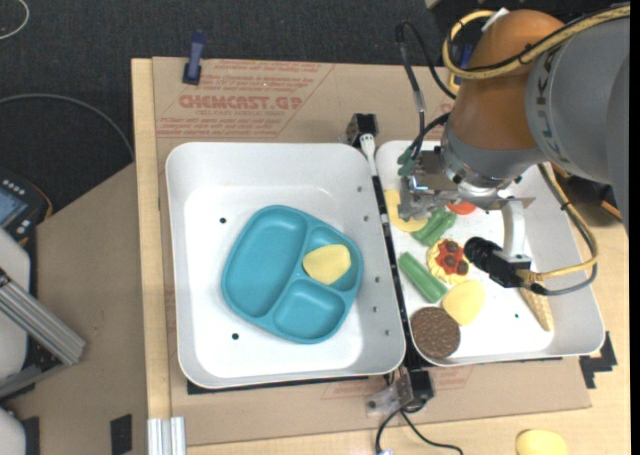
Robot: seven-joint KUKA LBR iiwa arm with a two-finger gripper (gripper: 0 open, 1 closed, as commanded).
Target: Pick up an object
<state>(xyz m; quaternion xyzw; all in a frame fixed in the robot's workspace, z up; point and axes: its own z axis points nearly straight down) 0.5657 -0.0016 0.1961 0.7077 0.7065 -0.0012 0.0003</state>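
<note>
1. A brown cardboard sheet [250, 103] covered the bench, with two shallow white bins on it side by side.
2. The grey arm [580, 73], with its orange band, reached in from the right and bent down over the right bin [572, 315].
3. The left bin [200, 183] held a blue divided plate [265, 273], with a pale yellow toy food [326, 263] in its upper right compartment.
4. The gripper [425, 195] hung low over the back left part of the right bin; whether it was apart or together could not be told.
5. Toy foods lay clustered just below it: a brown disc [436, 332] nearest the front wall, a yellow lump [463, 301] touching it, a long green pod [420, 276], and a round yellow piece with red topping [448, 258].
6. A shorter green piece [435, 227] and a small yellow piece [404, 220] lay right beside the gripper.
</note>
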